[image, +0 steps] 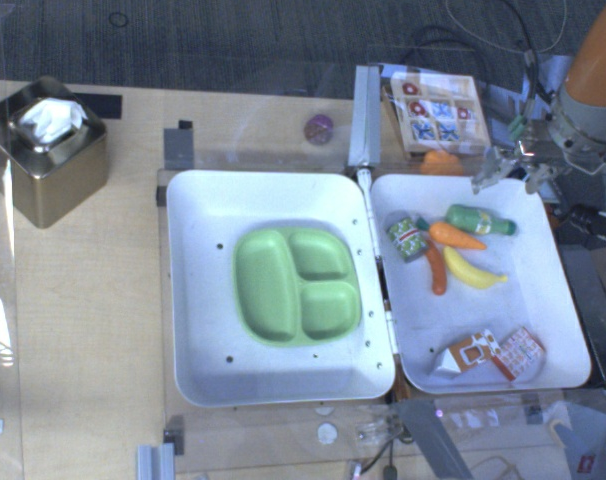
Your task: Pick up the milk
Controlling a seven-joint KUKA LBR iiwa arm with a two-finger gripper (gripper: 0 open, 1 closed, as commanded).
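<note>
Milk (483,354), a small toy carton, is lying on its side at the lower right of the right bin (568,308), likely light and stiff (best pinched across its flat faces), while the gripper (511,164) is hovering spread and empty at upper right.

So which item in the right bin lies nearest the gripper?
The green bottle, lying at the bin's far edge just below the gripper; the carrot, banana and cartons lie farther off.

- No wording is showing clearly enough to read anywhere.
- The milk carton (480,353) is carrying an orange-and-white print, too small to make out.
- The green pack (406,236) is bearing a red mark, blurred.
- The box (438,114) is showing red-and-blue picture tiles, no legible letters.
</note>
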